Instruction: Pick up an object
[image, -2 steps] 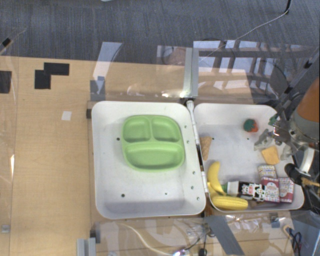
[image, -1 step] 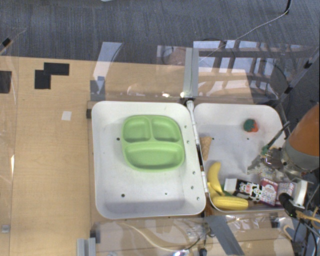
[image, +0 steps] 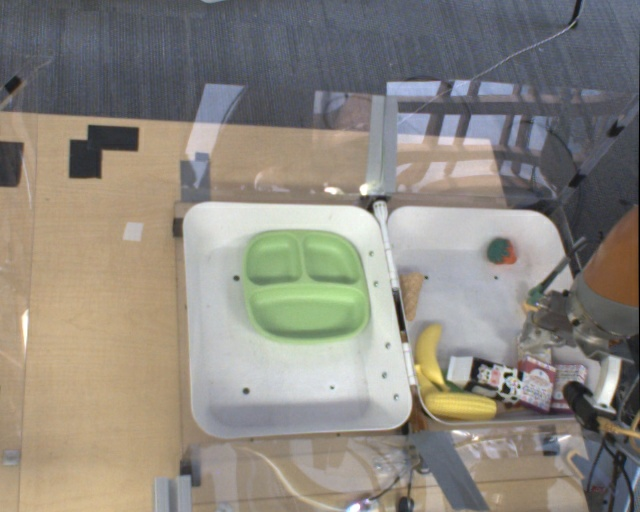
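Observation:
In the right bin (image: 470, 235) lie a small red and green strawberry-like object (image: 502, 251) at the back, a tan cone-shaped piece (image: 411, 293) near the left wall, and two yellow bananas (image: 430, 352) (image: 460, 405) at the front left. Beside the bananas sit a black and white patterned box (image: 497, 378) and a pink box (image: 538, 385). My gripper (image: 548, 332) comes in from the right and hangs low at the bin's right side, just above the pink box. Nothing visibly sits in it.
The left bin (image: 215, 330) holds a green divided plate (image: 305, 284). A metal divider (image: 381, 160) stands behind the gap between the bins. The arm's orange band (image: 615, 270) is over the right bin's right rim. Wooden bench surface (image: 90, 330) lies to the left.

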